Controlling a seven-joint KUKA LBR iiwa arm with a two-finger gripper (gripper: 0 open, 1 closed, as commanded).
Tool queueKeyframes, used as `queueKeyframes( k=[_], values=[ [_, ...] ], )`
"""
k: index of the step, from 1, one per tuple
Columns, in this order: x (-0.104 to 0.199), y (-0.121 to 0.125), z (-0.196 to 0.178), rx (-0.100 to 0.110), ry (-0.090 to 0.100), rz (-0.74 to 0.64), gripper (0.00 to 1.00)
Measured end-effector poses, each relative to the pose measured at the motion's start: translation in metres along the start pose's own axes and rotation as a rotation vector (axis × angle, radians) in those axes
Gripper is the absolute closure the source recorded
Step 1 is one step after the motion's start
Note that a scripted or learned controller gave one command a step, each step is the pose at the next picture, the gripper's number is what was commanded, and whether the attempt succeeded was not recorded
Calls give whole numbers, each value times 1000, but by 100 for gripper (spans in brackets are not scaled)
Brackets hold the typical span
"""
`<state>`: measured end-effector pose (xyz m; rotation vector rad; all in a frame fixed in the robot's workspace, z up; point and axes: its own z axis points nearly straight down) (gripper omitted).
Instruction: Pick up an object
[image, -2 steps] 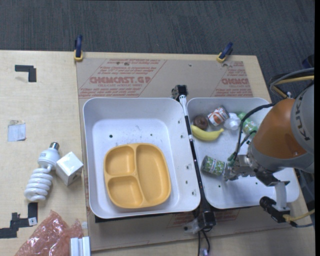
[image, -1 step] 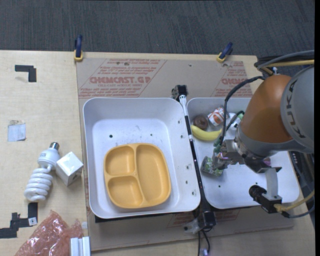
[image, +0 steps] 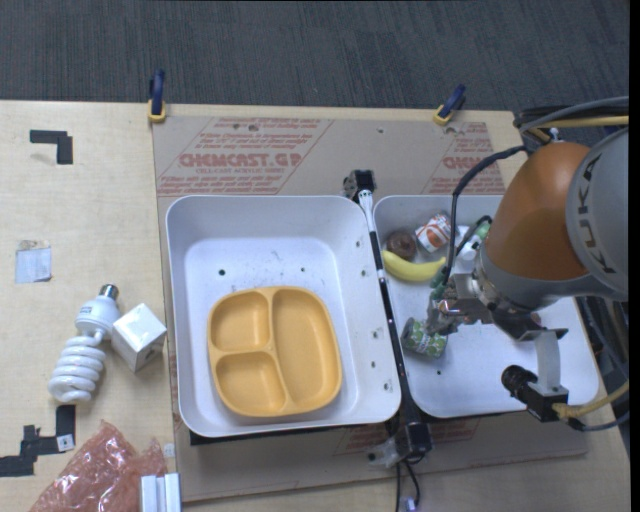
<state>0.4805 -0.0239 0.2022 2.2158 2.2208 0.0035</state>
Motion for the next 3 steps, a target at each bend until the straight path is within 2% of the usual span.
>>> queueKeyframes(
  k=[1, 2, 3],
  values=[
    [30, 54, 10, 4, 0, 0, 100],
    [30, 54, 10, 4, 0, 0, 0],
    [-37, 93, 10, 5, 0, 2, 0]
  ],
)
